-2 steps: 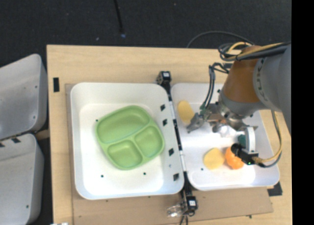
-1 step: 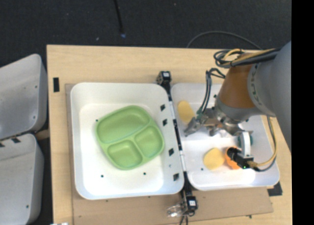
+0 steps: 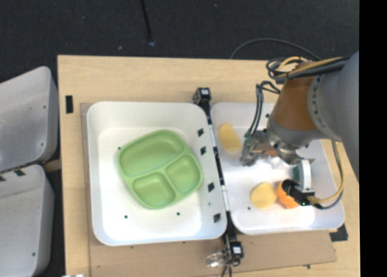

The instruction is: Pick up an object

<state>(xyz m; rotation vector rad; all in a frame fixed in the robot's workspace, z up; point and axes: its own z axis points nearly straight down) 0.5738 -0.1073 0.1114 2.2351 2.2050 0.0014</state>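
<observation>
In the right bin (image 3: 320, 224) lie three small objects. A pale yellow piece (image 3: 229, 137) rests near the bin's left wall. A rounder yellow piece (image 3: 263, 195) sits toward the front, with an orange piece (image 3: 287, 197) touching its right side. My gripper (image 3: 250, 152) hangs low over the bin floor, just right of the pale yellow piece and behind the round yellow one. Nothing shows held in it. The grey arm with its orange band (image 3: 296, 103) covers the bin's back right part.
The left bin (image 3: 103, 215) holds a green three-compartment plate (image 3: 160, 168). A ridge with black clips (image 3: 213, 167) divides the two bins. Cables (image 3: 284, 64) loop behind the arm. Bare wood bench (image 3: 133, 76) surrounds the bins.
</observation>
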